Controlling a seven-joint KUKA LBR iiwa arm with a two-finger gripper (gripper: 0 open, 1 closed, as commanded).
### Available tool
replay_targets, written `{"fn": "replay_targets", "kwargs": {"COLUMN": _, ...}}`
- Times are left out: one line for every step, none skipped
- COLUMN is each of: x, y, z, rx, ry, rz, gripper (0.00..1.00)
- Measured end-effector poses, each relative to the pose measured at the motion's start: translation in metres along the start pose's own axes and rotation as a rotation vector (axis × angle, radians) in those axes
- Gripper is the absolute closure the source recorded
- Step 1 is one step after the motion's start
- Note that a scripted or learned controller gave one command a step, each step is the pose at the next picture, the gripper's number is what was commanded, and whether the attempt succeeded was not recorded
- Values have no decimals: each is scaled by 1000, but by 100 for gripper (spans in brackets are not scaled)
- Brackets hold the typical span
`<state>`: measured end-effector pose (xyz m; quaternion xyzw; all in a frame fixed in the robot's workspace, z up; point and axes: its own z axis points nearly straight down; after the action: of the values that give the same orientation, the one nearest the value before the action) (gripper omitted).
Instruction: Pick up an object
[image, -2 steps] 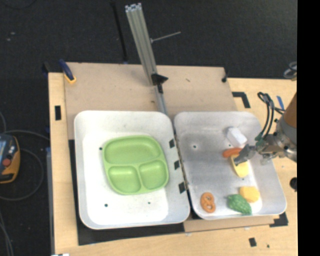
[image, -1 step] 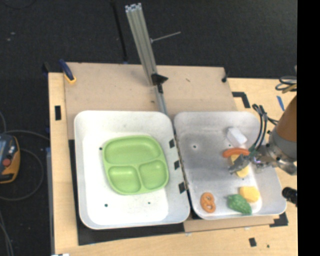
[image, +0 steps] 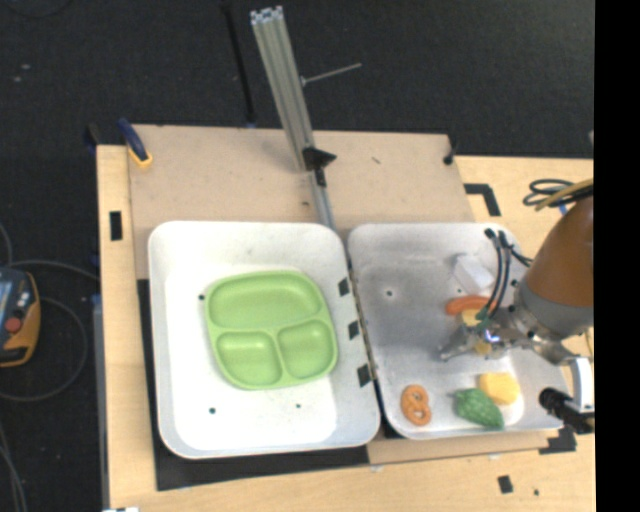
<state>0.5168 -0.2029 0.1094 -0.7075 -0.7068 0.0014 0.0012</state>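
Nothing looks lifted yet, so the pick seems still ahead: every candidate lies on the floor of the right shallow white plastic bin (image: 400, 260). An orange carrot-like piece (image: 464, 306) sits at about 3 o'clock in that bin, just beside the metal two-finger gripper (image: 462, 346); a yellow block (image: 499, 387) and a green leafy toy vegetable (image: 478, 408) lie together at 5 o'clock, and an orange pretzel-shaped toy (image: 415, 404) rests at 6 o'clock. The left white bin (image: 180, 250) carries a light green divided plastic plate (image: 268, 328). The grey arm (image: 565, 270) reaches in from 3 o'clock, wrist bent low over the bin floor, gripper pointing toward 9 o'clock; whether it is spread or pressed together I cannot tell, and nothing shows between it.
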Motion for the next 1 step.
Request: {"fn": "replay_targets", "kwargs": {"x": -1, "y": 2, "z": -15, "rx": -8, "ry": -2, "rz": 4, "gripper": 100}}
